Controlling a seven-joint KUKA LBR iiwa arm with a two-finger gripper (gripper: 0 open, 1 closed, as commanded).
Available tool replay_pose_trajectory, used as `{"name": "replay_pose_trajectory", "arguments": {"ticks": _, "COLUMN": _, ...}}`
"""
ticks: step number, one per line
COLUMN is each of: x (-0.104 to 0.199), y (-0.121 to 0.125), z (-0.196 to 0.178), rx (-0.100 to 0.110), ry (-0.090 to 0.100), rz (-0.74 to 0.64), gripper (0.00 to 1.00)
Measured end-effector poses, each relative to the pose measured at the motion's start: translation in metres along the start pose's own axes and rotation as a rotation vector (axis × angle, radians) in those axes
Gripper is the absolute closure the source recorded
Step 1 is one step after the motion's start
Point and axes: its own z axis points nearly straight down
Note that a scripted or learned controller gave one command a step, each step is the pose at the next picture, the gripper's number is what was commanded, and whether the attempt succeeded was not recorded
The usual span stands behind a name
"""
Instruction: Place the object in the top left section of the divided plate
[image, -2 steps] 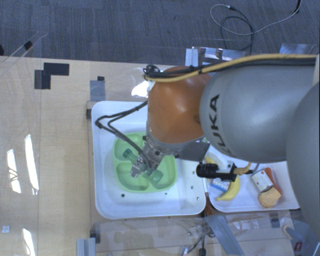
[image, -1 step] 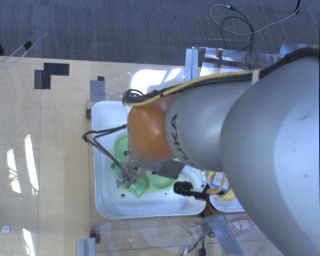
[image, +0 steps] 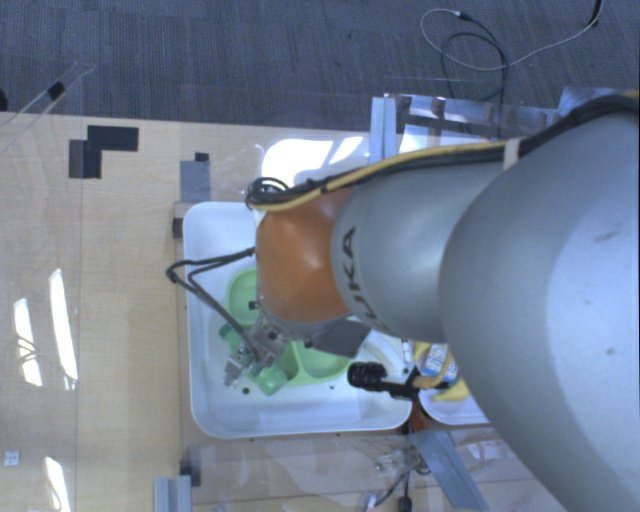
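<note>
Reaching in from three o'clock, the grey arm is seen spread over most of the bench, its orange band hanging above the left white bin. The gripper is found low at about seven o'clock from the band, its metal tip close over the green divided plate that lies in that bin. Whether the tool is open or closed cannot be told, since it is small, blurred and viewed from above, and no object can be made out in it.

A small green piece is seen just at four o'clock from the gripper tip, touching or nearly touching the plate's lower edge. It is judged to be the task's object, though this cannot be confirmed; it could equally be part of the plate. Much of the plate is hidden under the wrist, so its top left section, toward eleven o'clock, is only partly visible.

If that piece is the object, it is judged to be light, stiff moulded plastic, smooth and somewhat slippery, and not fragile. A grasp across its narrowest width, squarely at its middle, would be advised, so that it is not squeezed out sideways. A dark cable loop hangs at nine o'clock from the band and could be snagged. In the right-hand bin, yellow and blue items are partly seen.
</note>
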Motion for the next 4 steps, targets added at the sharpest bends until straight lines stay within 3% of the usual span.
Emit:
{"name": "replay_pose_trajectory", "arguments": {"ticks": 1, "x": -0.026, "y": 0.009, "z": -0.118, "rx": -0.002, "ry": -0.002, "rz": 0.424, "gripper": 0.0}}
{"name": "replay_pose_trajectory", "arguments": {"ticks": 2, "x": -0.034, "y": -0.02, "z": -0.196, "rx": -0.002, "ry": -0.002, "rz": 1.185, "gripper": 0.0}}
{"name": "replay_pose_trajectory", "arguments": {"ticks": 3, "x": -0.013, "y": 0.004, "z": -0.288, "rx": -0.006, "ry": -0.002, "rz": 0.717, "gripper": 0.0}}
{"name": "replay_pose_trajectory", "arguments": {"ticks": 4, "x": -0.023, "y": -0.018, "z": -0.286, "rx": -0.002, "ry": -0.002, "rz": 1.222, "gripper": 0.0}}
